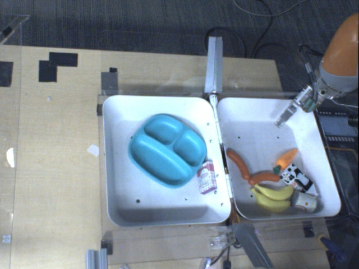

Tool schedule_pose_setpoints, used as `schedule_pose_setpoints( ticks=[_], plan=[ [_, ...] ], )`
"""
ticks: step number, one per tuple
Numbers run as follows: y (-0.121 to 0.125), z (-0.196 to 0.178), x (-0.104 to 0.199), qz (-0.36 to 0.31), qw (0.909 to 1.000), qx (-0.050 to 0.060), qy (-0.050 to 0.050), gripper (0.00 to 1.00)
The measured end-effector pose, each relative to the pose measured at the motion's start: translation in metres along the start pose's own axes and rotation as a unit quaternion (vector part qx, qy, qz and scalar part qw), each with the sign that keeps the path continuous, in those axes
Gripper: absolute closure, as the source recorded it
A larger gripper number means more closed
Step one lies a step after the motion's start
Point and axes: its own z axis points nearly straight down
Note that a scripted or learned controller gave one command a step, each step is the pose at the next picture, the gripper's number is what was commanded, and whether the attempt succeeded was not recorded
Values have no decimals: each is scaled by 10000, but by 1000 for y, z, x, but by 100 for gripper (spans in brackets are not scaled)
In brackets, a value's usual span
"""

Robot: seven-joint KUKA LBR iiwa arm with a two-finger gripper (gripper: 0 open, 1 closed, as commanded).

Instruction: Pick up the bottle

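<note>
Two shallow white bins are sitting side by side on a pale wooden counter (56,150), seen from above at a slant; a metal rail (213,66) is running back from the seam between them. In the left bin (120,203) a blue divided plate (167,149) is lying tilted across the middle; the bottle (207,177) (small, with a pinkish label and a pale cap) is lying on its side just beside the plate's near right edge, close against the wall shared with the other bin. In the right bin (252,122) a long orange sausage-like toy (247,171) is curving toward the front; a carrot (286,158) is resting near it, a banana (273,196) is lying at the front, and a black-and-white patterned item (295,177) is sitting beside a small whitish object (305,202) in the front right corner. The arm, grey with an orange band (342,43), is reaching in from the right; its claw (286,115) is hovering over the back right part of the right bin, well apart from the bottle; whether its fingers are apart or together I cannot tell.
</note>
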Motion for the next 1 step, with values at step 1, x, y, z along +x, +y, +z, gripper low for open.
schedule_pose_setpoints(
  ticks=[1],
  plan=[
    [14, 40, 14, 6, 10000, 14, 22, 0]
  ],
)
